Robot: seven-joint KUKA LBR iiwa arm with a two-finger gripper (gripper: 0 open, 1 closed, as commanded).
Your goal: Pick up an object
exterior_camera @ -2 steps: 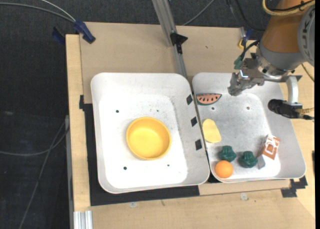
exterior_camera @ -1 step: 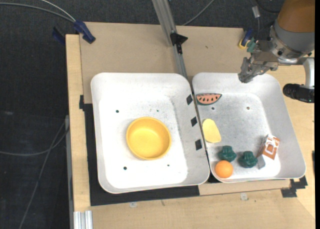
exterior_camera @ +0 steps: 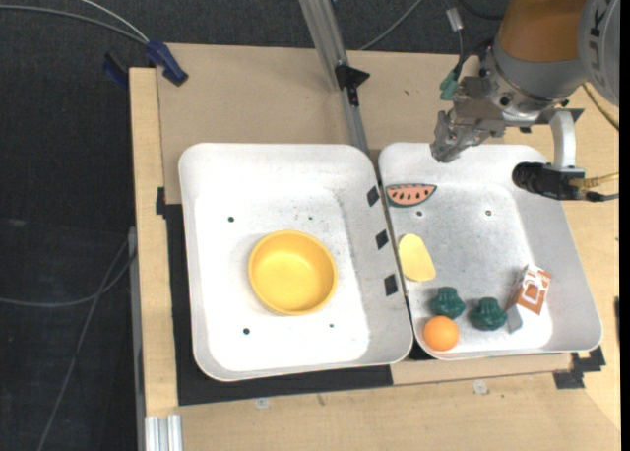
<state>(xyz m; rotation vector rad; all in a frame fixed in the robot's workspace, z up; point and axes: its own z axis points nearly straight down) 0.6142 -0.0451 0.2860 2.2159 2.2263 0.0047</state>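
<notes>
My gripper (exterior_camera: 446,148) hangs over the far edge of the right bin (exterior_camera: 492,218), above and to the right of a watermelon slice (exterior_camera: 409,194). Nothing shows between its fingers. Below the slice lies a pale yellow piece (exterior_camera: 416,258). Near the bin's front sit an orange ball (exterior_camera: 441,333), two dark green pieces (exterior_camera: 447,302) (exterior_camera: 486,314) and a small orange-and-white box (exterior_camera: 533,290). A yellow bowl (exterior_camera: 290,271) rests in the left bin (exterior_camera: 276,203).
A slanted metal pole (exterior_camera: 325,35) runs down to the gap between the bins. A black fitting with a cable (exterior_camera: 544,178) sits at the right bin's far right rim. A blue clip (exterior_camera: 167,62) lies at the bench's far left corner.
</notes>
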